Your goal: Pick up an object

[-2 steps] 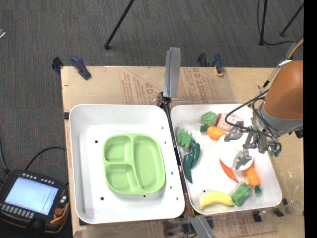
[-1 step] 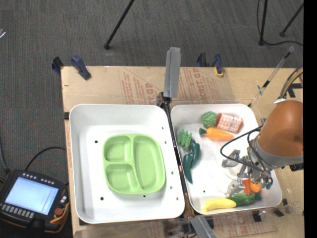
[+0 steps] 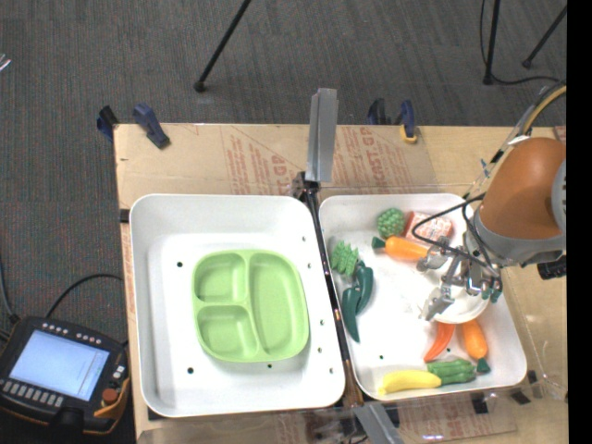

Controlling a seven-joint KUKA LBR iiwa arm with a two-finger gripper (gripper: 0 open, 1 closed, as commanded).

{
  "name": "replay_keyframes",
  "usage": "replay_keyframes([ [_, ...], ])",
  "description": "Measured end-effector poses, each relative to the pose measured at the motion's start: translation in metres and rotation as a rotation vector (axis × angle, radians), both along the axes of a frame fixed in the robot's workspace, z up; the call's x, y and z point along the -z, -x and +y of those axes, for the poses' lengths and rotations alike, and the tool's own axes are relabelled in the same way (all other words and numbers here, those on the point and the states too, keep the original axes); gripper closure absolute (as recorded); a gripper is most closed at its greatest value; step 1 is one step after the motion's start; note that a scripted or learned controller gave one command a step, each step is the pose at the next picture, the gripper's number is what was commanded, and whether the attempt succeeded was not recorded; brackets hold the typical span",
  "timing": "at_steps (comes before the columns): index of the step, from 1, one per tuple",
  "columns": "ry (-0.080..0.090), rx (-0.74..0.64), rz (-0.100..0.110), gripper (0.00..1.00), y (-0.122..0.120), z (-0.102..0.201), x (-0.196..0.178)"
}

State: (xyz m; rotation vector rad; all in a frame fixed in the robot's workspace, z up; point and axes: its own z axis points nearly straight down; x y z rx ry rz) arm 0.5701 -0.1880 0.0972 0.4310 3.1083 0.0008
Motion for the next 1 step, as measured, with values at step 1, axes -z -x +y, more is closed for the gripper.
replay_keyframes([
  [1,-0.001,0.238,0.015,0.0,-0.0583,0.0711,0.0085],
])
